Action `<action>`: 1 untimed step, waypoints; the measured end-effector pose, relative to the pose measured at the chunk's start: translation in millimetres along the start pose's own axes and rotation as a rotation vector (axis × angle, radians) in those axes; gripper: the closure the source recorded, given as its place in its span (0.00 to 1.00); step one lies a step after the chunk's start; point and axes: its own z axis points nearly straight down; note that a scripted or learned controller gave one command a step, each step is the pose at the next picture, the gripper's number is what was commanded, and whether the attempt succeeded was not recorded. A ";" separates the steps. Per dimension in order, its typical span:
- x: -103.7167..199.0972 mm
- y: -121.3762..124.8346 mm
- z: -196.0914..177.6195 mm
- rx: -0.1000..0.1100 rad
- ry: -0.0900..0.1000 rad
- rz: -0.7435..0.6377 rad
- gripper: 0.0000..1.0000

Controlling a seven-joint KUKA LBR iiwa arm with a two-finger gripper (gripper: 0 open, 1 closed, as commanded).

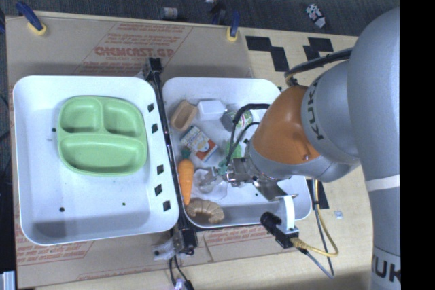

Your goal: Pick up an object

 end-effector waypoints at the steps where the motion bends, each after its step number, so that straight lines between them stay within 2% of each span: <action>1: -0.7 2.3 -12.2 -0.004 -0.001 -0.005 1.00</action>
